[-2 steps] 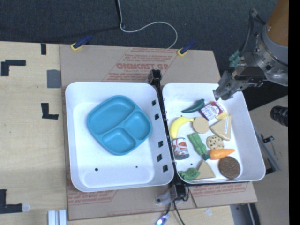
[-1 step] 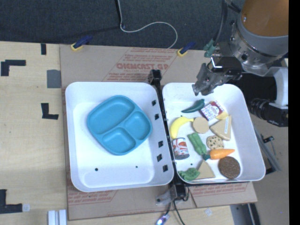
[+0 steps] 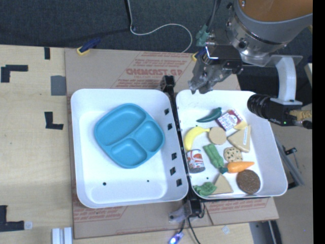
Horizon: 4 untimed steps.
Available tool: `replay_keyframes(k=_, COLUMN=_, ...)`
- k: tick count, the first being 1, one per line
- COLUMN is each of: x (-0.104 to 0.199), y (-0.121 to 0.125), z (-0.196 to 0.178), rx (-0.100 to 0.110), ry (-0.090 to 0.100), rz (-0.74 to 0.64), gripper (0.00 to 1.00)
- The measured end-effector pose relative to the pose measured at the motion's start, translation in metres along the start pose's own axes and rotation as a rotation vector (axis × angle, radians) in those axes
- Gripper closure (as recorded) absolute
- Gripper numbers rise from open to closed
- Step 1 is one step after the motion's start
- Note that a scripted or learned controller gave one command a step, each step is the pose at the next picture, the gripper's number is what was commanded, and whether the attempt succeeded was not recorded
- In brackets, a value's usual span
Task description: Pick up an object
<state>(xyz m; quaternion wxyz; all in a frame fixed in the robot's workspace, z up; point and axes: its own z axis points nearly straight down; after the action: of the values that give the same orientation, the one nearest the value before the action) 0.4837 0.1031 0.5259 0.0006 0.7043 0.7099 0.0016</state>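
The right bin [image 3: 269, 151] holds several toy foods: a yellow banana [image 3: 194, 135], a dark green pepper [image 3: 209, 116], a red packet [image 3: 228, 120], a small can [image 3: 196, 160], a carrot [image 3: 239, 166], a chocolate-chip cookie [image 3: 233, 154], a brown round cookie [image 3: 249, 181] and a green leafy piece [image 3: 205, 189]. My gripper [image 3: 201, 86] hangs above the far left corner of that bin, high over the bench, with nothing visible between its fingers. It is apart from every object.
The left bin [image 3: 86, 136] contains a blue divided plate [image 3: 129, 134]. A black divider with clips [image 3: 173, 136] joins the two bins. A black camera-like cylinder [image 3: 269, 109] juts in at the right bin's far right edge. Cables run across the dark floor behind.
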Motion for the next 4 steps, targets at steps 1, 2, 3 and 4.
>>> replay_keyframes(k=1, x=0.036, y=0.0, z=-0.009, rx=0.003, ry=-0.001, rz=0.003, gripper=1.0)
replay_keyframes(k=2, x=0.108, y=0.0, z=-0.008, rx=0.005, ry=-0.001, rz=-0.001, gripper=1.0)
replay_keyframes(k=3, x=0.075, y=-0.001, z=0.118, rx=0.019, ry=-0.009, rz=0.01, gripper=1.0)
replay_keyframes(k=4, x=0.045, y=0.0, z=0.08, rx=0.001, ry=-0.001, rz=0.009, gripper=1.0)
